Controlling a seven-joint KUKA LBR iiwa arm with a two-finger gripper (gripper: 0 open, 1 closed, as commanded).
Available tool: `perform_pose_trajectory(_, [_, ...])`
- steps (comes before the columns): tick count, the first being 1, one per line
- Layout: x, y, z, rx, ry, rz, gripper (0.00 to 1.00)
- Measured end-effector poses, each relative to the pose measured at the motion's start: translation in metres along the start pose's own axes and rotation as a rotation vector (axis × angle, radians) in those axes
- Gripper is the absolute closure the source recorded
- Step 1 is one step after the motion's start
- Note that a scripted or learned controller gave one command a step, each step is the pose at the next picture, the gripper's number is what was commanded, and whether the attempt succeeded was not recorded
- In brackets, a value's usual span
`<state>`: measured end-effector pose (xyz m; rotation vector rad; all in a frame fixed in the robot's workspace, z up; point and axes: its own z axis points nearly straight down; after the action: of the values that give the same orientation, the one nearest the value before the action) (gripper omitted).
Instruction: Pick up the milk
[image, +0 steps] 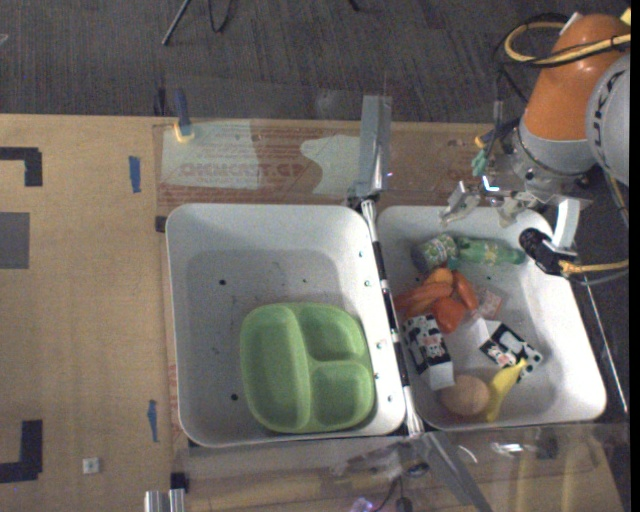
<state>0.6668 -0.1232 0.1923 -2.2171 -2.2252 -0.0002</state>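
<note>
Camera view, cow-patterned milk carton (428, 345), label unreadable

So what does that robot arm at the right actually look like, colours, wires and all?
The arm is rounded, with a bright orange band above a grey and white wrist. Yellow cables loop over its top and another trails off to the right. Its gripper is a small cluster of pale metal parts with a few green and blue fittings.

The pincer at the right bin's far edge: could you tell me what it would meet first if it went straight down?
Probably the green bottle beneath the pincer, though depth is unclear here.
</note>
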Motion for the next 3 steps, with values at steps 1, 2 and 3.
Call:
perform_pose_trajectory(1, [-0.059, -0.054, 0.101, 0.000, 0.000, 0.225, 0.00])
perform_pose_trajectory(2, [-0.076, -0.140, 0.097, 0.001, 0.001, 0.096, 0.00])
perform_pose_trajectory(3, [-0.077, -0.139, 0.087, -0.002, 0.000, 0.098, 1.00])
